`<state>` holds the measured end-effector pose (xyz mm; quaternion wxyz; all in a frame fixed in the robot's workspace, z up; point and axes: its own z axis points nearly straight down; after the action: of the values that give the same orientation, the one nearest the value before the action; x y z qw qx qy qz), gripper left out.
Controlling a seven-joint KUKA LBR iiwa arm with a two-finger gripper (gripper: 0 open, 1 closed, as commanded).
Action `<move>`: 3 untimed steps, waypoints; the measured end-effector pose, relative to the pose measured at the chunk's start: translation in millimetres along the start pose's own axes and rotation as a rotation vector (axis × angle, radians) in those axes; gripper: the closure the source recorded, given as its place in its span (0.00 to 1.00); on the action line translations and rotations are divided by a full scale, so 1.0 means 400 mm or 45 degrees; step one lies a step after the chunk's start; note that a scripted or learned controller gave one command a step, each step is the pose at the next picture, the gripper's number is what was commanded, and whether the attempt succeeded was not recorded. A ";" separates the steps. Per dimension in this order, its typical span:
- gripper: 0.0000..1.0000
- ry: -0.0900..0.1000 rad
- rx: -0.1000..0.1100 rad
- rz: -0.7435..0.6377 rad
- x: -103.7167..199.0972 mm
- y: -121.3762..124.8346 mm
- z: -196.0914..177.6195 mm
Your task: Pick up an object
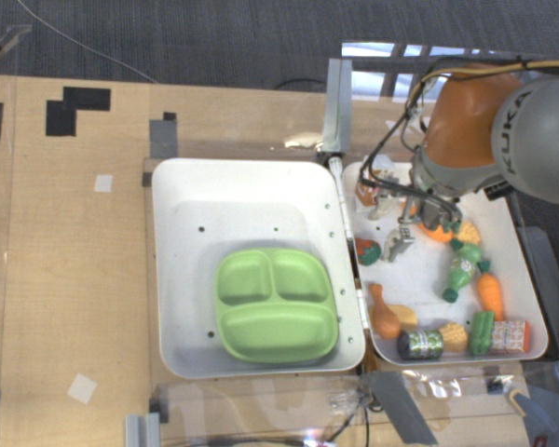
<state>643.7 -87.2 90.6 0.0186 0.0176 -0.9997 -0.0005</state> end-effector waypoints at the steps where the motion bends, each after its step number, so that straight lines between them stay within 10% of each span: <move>1: 0.00 -0.065 0.010 -0.067 0.284 -0.118 0.009; 3: 0.00 -0.064 0.011 -0.271 -0.020 -0.183 0.003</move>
<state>654.2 -160.0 89.0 -0.0067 0.1237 -0.9923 0.0015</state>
